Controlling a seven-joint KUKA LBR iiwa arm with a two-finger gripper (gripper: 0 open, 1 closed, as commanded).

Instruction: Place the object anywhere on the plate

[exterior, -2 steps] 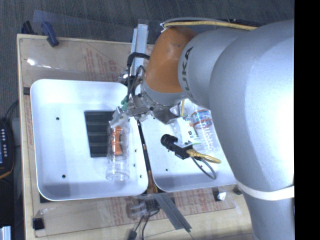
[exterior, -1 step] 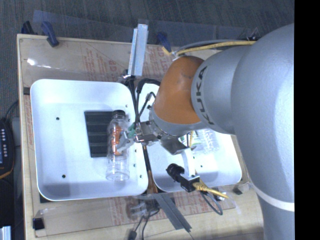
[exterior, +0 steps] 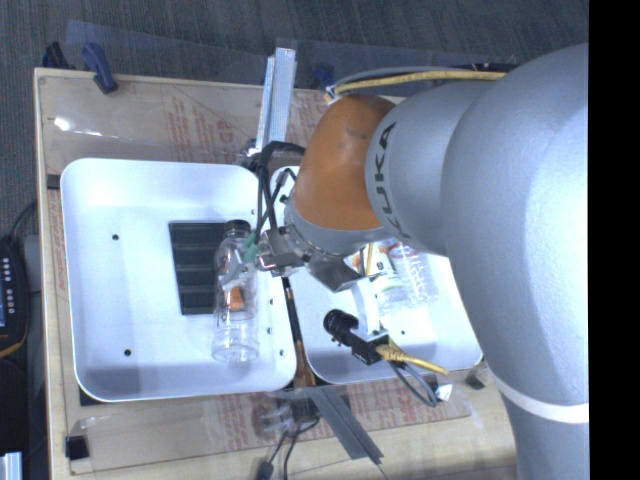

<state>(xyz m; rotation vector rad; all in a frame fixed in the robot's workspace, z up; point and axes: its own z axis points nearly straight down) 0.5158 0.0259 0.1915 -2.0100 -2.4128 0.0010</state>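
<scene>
A: Clear plastic bottle (exterior: 234,303) lies in the left bin (exterior: 110,298), its top overlapping the dark plate's (exterior: 195,265) right edge.

B: Placed, then?

A: Partly on, I'd judge; most of it sits just right of the plate. Gripper (exterior: 265,253) hangs by its top; I cannot tell its state.

B: Count?

A: One bottle, one plate, two bins, one arm (exterior: 480,168).

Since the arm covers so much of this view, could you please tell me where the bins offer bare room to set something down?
The left bin has bare floor along its left side and near edge, left of and below the black plate. Its right side is crowded: the clear bottle lies beside the plate, under the gripper. The right bin holds clutter, and the arm covers much of it.
</scene>
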